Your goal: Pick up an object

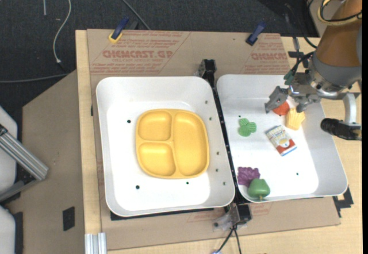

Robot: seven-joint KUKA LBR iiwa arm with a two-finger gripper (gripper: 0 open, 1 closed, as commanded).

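Claw (286, 103) over small orange block (281, 109), beside pale yellow piece (295, 119).

1. Light is bright and even, falling from overhead across both bins.
2. The left bin (109, 132) and right bin (322, 172) glare near white, their walls nearly washed out.
3. Shadows are soft and short; a faint one edges the yellow tray (172, 143).
4. The dark floor (34, 29) is dim and grainy.
5. Focus is slightly soft throughout; small items look fuzzy.
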